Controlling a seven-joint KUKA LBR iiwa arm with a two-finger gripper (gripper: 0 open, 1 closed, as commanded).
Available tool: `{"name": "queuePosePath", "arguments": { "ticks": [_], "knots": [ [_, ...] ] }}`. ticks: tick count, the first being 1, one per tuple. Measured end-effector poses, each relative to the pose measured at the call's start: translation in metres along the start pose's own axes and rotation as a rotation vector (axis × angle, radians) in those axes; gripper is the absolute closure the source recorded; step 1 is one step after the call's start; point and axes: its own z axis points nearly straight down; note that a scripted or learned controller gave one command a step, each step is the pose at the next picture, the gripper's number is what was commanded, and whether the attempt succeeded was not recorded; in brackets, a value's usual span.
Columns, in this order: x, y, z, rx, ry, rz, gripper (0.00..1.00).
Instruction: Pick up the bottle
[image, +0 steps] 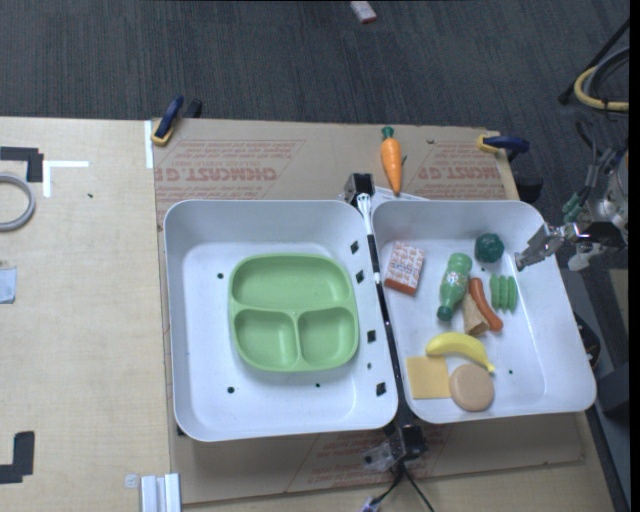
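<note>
The green bottle (453, 285) lies on its side near the middle of the right bin (560, 385), tilted, with its cap end toward the near side. A sausage (484, 303) lies just to its right and a small patterned box (404, 268) to its left. My gripper (538, 247) is at the right bin's far right rim, above and to the right of the bottle and well apart from it. Nothing is seen in the gripper.
The right bin also holds a dark green round item (489, 247), green pods (504, 291), a banana (460, 347), a cheese slice (427, 377) and a round bun (471, 388). A green divided plate (294, 312) fills the left bin (190, 300). A carrot (390, 160) lies behind the bins.
</note>
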Motion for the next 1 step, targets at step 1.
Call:
{"name": "queuePosePath", "arguments": {
  "ticks": [1],
  "knots": [
    [-0.0003, 0.0005, -0.0095, -0.001, -0.001, -0.002, 1.0]
  ]
}}
